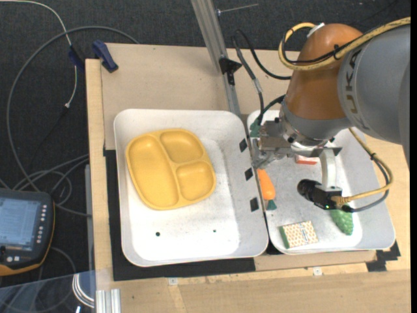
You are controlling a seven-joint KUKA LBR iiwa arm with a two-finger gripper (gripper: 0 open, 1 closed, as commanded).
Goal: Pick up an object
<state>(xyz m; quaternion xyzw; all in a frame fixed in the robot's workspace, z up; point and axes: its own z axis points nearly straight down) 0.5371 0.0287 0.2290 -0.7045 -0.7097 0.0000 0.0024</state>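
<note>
One carrot [266, 185] beside the pincer [261, 156]

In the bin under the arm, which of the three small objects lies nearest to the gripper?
The orange carrot, right beside the gripper; the green toy and the speckled square lie farther off.

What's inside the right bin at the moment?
Right bin: an orange carrot along the edge next to the other bin, a green item and a patterned square pad near the front. The arm covers its back half; anything there is hidden.
</note>
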